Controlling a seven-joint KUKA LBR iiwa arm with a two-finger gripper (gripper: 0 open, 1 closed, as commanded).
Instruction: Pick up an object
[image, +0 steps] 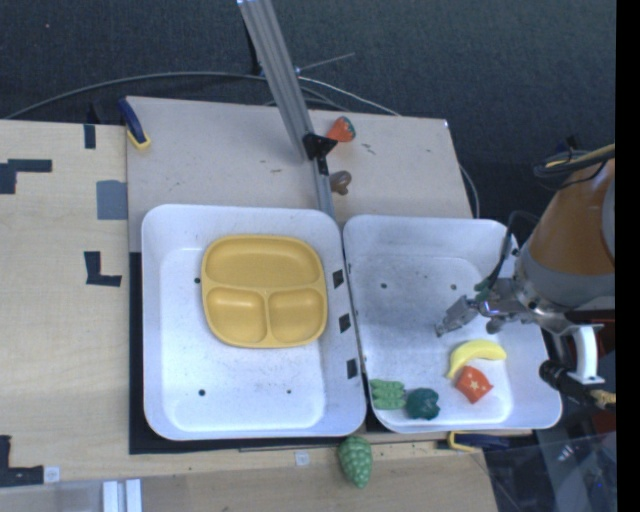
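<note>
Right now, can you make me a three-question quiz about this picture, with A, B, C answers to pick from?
1. Where is the yellow tray?
A. left bin
B. right bin
C. on the floor

2. What colour is the banana?
A. blue
B. yellow
C. pink

3. What is the gripper doing?
A. squeezing the banana
B. lifting the tray
C. holding nothing

Answers: 1 A, the tray lies in the left bin. 2 B, it is yellow, beside the red toy. 3 C, it sits above the banana with nothing between its fingers.

even, flat overhead light
soft, slightly grainy picture; faint shadows; dim dark floor; mild glare on the white bins (170, 400).
</note>
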